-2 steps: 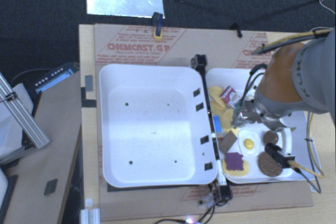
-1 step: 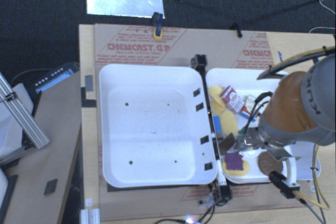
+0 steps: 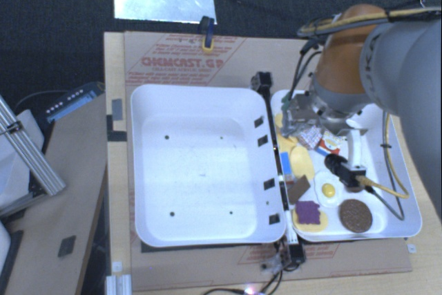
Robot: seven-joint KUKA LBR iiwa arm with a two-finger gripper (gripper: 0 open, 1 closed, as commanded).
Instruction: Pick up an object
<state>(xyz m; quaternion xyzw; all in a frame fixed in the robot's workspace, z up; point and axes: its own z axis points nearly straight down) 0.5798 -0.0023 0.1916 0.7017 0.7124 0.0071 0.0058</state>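
The gripper hangs low over toy food in the right bin; whether it is wide, narrow or holding cannot be told.

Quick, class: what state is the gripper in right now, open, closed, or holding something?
Gripper: low in the right bin over the toy pile; open or closed cannot be told, and no held object can be made out.

The arm's tool sits low in the right bin among small items.
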